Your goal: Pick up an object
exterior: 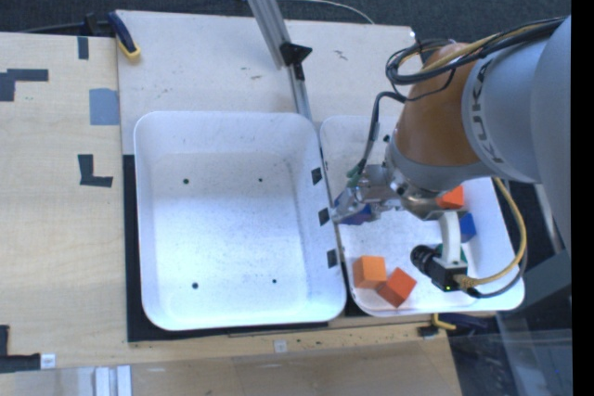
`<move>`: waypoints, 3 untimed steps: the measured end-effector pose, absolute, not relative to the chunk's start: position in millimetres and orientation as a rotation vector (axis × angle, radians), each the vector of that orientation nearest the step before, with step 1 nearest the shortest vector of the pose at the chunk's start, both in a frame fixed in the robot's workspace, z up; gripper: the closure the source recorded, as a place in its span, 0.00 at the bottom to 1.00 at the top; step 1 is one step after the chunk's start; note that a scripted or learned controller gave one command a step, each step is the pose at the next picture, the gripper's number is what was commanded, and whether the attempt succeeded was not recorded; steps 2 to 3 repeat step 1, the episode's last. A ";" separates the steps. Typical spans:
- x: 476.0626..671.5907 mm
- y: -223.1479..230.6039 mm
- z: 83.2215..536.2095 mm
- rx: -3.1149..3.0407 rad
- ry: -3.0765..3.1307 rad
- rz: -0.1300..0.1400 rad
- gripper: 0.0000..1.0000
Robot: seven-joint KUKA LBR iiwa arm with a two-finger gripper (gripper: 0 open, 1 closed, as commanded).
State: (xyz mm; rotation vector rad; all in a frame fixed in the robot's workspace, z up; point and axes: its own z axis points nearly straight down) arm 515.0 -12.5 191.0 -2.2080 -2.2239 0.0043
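The gripper (357, 204) hangs low over the left side of the right bin (497, 297), close to the wall that bin shares with its neighbour; whether it is released, clenched or grasping anything cannot be told, since its tip blurs into a small blue-purple shape at the same spot. Towards five o'clock from it, an orange block (370, 270) lies on the bin floor; just beside that, again towards five o'clock, sits a darker orange-red block (397, 287), the two nearly touching. At about three o'clock from the gripper, an orange piece (452, 197) peeks from under the wrist, with a blue piece (467, 225) just below it. The arm (464, 121), grey with an orange band, reaches in from three o'clock, cables looping round it. At nine o'clock from the gripper lies the left bin (148, 227), white with faint speckling; a slanted metal rail (264, 5) crosses the bench at twelve o'clock.
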 end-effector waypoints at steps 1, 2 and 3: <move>529.3 68.8 191.0 -2.207 -2.230 0.000 1.00; 529.3 68.8 191.0 -2.207 -2.230 0.000 1.00; 529.3 68.8 191.0 -2.207 -2.230 0.000 1.00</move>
